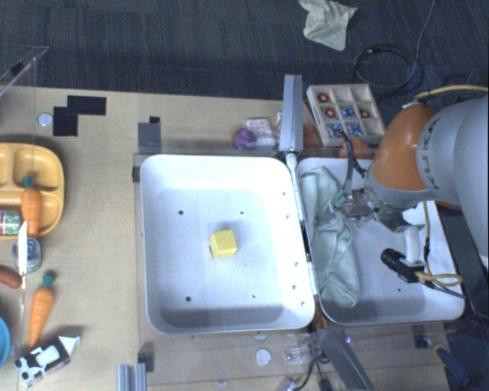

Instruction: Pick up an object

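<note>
Bench (pixel 99 321) of light wood carries two shallow white bins side by side. In the left bin (pixel 164 305) a small yellow block (pixel 224 243) lies alone near the middle of the floor, well apart from every wall. In the right bin (pixel 447 305) a pale cloth (pixel 336 252) lies crumpled along the left wall, from the far end almost to the near end.

The grey arm (pixel 458 149) with the orange band comes in from the right and bends down over the right bin. Its gripper (pixel 345 206) is low at the cloth, at the upper part of it. I cannot tell if the claw is open or closed, because the wrist and cables cover it, and I cannot see cloth between its parts.

On the bench at the left stands a yellow tray (pixel 46 164) with a toy carrot (pixel 30 208) in it. A second toy carrot (pixel 40 305) lies nearer, on the wood. Behind the bins I see a purple thing (pixel 244 138) and a small board with red and blue marks (pixel 344 113). On the dark floor beyond lies a crumpled rag (pixel 327 21).
</note>
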You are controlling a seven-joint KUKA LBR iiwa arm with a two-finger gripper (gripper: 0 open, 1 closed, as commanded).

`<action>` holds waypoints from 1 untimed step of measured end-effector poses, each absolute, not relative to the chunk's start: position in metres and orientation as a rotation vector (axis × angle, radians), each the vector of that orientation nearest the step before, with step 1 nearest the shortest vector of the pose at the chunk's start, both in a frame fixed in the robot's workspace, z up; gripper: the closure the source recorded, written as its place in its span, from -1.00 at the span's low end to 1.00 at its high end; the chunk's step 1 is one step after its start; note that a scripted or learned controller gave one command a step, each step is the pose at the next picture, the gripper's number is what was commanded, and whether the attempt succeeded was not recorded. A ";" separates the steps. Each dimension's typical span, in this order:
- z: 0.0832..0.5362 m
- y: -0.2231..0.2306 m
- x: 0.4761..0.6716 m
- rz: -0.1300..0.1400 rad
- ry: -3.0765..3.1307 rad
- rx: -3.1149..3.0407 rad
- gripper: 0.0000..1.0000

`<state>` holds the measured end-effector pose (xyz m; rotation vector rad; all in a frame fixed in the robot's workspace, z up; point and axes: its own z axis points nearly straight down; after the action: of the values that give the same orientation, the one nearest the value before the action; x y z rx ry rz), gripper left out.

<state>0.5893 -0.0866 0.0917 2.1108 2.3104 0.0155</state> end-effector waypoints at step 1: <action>0.091 -0.088 0.657 0.014 2.445 1.953 -1.00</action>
<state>0.6571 -0.0879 0.0910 1.9529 2.4447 0.0137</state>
